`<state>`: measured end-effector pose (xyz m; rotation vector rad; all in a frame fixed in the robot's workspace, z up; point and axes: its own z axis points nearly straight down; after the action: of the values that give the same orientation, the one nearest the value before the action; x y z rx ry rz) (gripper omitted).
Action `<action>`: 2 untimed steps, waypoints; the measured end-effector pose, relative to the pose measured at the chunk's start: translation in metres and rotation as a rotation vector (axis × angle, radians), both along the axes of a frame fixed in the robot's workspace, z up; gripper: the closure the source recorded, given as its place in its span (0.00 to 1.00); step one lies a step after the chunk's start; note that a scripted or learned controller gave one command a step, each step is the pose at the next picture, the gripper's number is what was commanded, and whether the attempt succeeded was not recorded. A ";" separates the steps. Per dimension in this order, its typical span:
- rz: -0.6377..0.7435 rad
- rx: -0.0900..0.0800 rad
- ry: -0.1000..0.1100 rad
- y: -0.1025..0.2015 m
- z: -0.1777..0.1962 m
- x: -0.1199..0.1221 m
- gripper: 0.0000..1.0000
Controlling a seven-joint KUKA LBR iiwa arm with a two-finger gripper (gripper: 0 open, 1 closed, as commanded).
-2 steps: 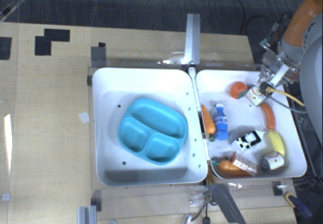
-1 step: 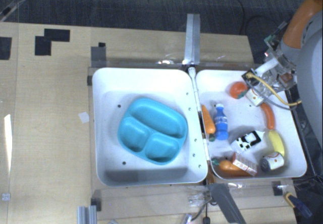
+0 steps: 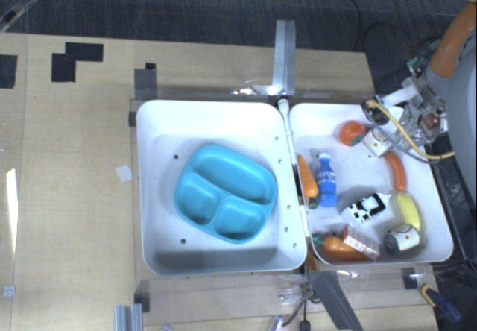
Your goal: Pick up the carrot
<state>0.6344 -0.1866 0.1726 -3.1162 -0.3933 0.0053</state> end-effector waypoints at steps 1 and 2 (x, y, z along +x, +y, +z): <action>-0.040 0.002 0.001 0.044 -0.069 -0.013 1.00; -0.041 0.000 -0.003 0.078 -0.008 0.008 1.00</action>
<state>0.6422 -0.1083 0.1643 -3.1236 -0.3289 0.0001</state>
